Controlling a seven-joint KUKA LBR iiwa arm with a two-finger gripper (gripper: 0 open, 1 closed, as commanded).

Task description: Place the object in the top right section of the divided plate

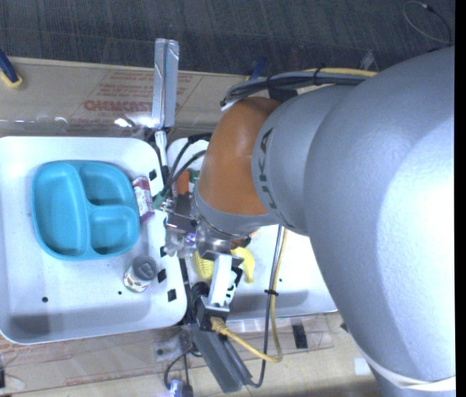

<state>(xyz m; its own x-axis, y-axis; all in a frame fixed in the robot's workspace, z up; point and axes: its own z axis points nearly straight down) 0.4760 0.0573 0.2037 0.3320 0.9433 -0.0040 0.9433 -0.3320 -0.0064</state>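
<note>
The plate (80, 213) lies in the left bin (10, 304). A purple thing (143, 197), perhaps the task's object, lies just beside the plate's right rim, outside it. A grey thing (141, 273), round, sits near the plate's lower right corner. The claw (173, 226) hangs over the bins' shared wall; I cannot tell whether it is spread or pressed together.

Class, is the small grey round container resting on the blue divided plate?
No, the grey round container stands on the floor of the left bin, just beyond the near edge of the blue divided plate.
</note>
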